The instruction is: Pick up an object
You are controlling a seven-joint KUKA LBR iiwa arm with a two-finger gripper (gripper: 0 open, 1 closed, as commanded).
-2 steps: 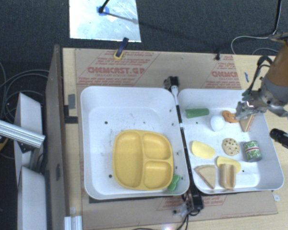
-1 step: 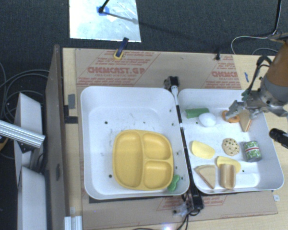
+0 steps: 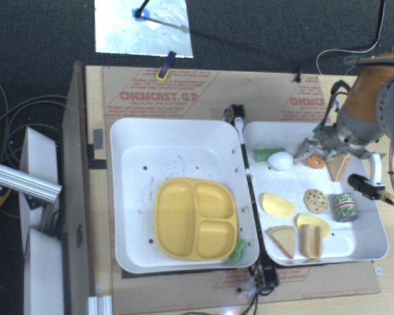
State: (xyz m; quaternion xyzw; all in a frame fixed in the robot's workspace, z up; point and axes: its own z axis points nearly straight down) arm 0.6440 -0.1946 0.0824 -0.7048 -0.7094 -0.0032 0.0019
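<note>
Left bin (image 3: 128, 176): yellow tray (image 3: 196, 218). Right bin (image 3: 374, 241): white egg (image 3: 280, 161) at the upper left. Just right of it, gripper (image 3: 313, 151) low over a small orange piece (image 3: 316, 163), which lies directly beneath the tip and slightly toward the bin's near side. Claw spread: cannot tell, nothing visibly held.

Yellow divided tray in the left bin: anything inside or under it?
The yellow divided tray holds nothing in its compartments. A green item pokes out at its lower right corner; what lies beneath is covered.
</note>
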